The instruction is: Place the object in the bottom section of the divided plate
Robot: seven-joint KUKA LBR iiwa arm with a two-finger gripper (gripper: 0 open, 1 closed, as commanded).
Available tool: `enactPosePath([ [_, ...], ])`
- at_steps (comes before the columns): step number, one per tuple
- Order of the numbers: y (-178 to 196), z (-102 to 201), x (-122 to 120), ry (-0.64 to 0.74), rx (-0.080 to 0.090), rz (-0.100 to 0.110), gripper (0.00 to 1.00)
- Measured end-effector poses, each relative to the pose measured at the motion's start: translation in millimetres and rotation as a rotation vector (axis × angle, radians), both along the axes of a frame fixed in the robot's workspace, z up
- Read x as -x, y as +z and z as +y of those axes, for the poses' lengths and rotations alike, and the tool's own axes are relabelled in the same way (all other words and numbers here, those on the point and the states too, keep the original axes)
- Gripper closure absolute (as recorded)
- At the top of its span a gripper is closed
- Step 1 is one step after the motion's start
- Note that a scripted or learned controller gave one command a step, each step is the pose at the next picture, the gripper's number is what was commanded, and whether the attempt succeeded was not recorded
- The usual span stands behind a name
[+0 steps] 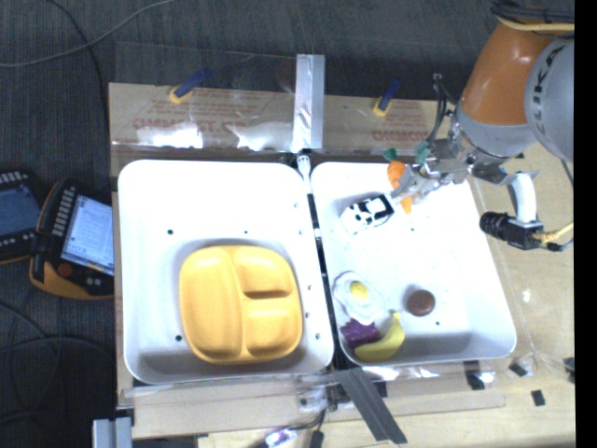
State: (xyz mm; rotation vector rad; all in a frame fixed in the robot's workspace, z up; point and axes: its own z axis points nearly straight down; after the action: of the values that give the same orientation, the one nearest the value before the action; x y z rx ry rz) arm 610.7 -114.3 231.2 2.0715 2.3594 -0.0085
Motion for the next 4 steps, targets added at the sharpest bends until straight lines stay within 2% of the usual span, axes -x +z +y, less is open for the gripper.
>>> enactPosePath([
  [1,-49,66,54,0.001,-0.006,0.002,1.0],
  [2,-44,133,45,-0.019,-0.006,0.002,1.0],
  [3,-49,206,115,0.018,-0.005,0.004,1.0],
  [4,-67,276,112,0.041,-0.004,0.003,1.0],
])
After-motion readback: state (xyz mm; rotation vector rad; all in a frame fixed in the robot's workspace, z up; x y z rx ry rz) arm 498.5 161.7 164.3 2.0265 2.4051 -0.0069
